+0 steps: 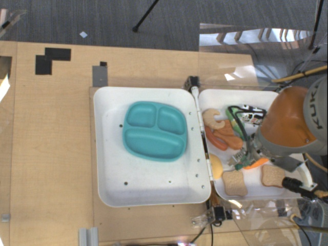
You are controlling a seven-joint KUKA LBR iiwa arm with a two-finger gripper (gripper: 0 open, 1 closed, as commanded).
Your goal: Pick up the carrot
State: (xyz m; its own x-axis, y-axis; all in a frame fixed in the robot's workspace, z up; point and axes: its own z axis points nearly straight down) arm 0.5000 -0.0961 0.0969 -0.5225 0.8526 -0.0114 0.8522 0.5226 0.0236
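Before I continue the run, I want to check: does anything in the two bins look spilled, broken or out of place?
Nothing stands out. The teal plate sits flat in the left bin. The toy foods, with the carrot, lie crowded but inside the right bin, under the arm.

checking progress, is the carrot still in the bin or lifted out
In the bin, as far as the view shows. The carrot lies low in the right bin, at the pincer; whether it is gripped, cannot tell.
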